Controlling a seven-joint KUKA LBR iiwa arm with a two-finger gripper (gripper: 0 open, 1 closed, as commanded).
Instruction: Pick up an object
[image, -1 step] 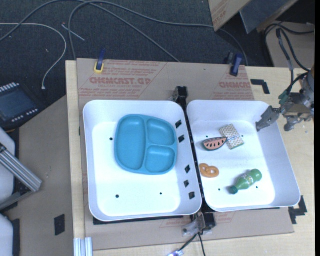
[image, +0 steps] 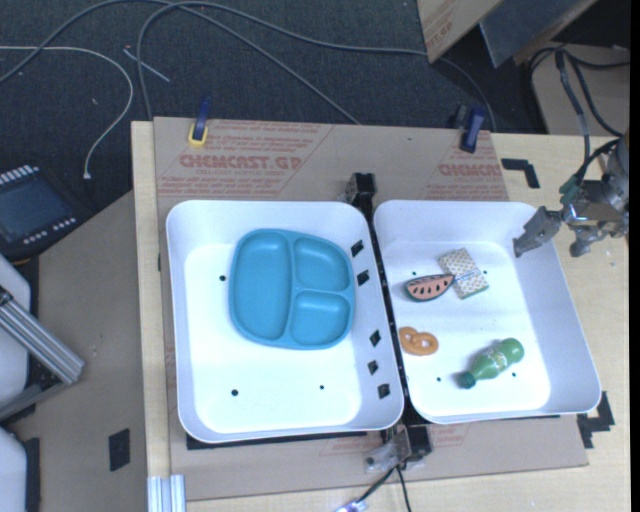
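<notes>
The right bin (image: 570, 330) holds a watermelon slice (image: 428, 288), a patterned square packet (image: 464, 273) touching it, a pretzel (image: 419, 342) and a green bottle (image: 491, 363) lying on its side. My gripper (image: 553, 238) hangs over the bin's upper right corner, well to the right of the packet. It is open, with nothing between its fingers.
A blue divided plate (image: 292, 289) lies in the left bin (image: 200, 380). Black clips run along the divider (image: 372, 300) between the bins. The bench (image: 300, 145) of cardboard surrounds both bins, with clamps at its far edge.
</notes>
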